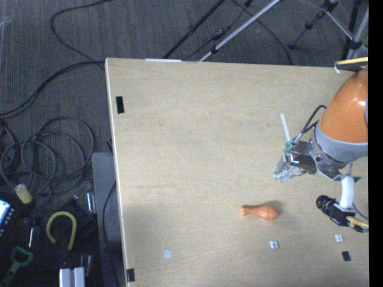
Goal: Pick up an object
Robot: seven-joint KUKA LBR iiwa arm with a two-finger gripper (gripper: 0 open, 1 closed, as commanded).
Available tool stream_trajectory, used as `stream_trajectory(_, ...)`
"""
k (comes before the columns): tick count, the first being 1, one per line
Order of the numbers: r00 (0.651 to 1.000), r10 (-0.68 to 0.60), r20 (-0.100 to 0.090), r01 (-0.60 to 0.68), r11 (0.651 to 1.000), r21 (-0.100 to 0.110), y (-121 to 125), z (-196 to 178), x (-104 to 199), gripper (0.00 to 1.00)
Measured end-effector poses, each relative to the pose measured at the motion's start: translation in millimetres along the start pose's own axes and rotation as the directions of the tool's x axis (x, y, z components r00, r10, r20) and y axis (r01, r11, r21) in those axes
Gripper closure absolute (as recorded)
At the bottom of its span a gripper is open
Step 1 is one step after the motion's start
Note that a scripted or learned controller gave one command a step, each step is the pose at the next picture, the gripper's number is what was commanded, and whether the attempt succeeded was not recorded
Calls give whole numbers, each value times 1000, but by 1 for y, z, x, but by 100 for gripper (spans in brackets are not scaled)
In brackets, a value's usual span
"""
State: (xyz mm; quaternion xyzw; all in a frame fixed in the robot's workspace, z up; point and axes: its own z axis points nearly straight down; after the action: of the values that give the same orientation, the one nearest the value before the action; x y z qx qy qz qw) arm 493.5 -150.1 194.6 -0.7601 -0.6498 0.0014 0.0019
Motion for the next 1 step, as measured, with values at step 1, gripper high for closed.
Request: stream_trajectory(1, 1000, 0, 0, 0, 1000, -1, 0, 0, 0, 0)
